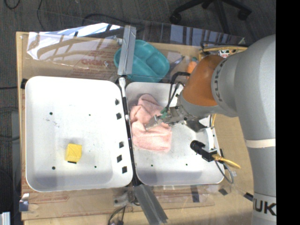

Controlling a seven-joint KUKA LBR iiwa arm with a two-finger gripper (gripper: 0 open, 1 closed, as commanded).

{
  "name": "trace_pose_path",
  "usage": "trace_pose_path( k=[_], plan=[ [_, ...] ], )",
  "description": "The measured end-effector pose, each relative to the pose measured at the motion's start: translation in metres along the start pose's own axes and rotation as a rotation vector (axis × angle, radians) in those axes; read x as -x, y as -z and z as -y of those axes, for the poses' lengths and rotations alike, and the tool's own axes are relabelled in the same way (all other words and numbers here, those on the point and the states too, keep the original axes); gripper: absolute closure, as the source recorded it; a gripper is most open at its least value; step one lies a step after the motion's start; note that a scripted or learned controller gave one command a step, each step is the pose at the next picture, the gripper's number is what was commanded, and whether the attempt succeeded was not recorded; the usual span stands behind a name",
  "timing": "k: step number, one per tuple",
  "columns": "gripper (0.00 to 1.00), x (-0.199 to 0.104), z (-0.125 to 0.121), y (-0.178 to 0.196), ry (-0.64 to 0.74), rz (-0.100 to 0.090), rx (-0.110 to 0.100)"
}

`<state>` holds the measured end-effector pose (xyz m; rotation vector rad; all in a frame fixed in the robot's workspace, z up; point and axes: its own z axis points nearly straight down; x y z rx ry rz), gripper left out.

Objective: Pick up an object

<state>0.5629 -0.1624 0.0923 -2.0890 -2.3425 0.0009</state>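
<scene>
Pink cloth (150, 136): crumpled, lying in the left half of the right bin (180, 175), close to the wall it shares with the left bin (70, 102).

Listed from the near edge of the bench (228, 135) to the far edge:

1. Yellow block (73, 153): small and squarish, flat on the floor of the left bin in its near part, well apart from the cloth.
2. Pink cloth: as above, folded over itself, its far end reaching toward the back wall of the right bin.
3. Gripper (154, 122): down on the middle of the cloth and touching its top folds. Whether it is open or closed cannot be told.
4. Arm (234, 83): grey, reaching in from the right over the right bin, with the orange band (201, 83) above the wrist.
5. Teal container (143, 62): on the bench just behind the bins, at the line where they meet.
6. Clear plastic sheet (70, 46): spread along the bench behind the left bin.
</scene>
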Motion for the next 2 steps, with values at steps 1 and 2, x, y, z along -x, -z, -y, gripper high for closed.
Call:
trace_pose_path(
  k=[1,2],
  plan=[
    [1.00,0.000,-0.001,0.010,0.003,0.000,0.000],
    [1.00,-0.020,-0.062,0.092,0.006,0.001,0.000]
  ],
)
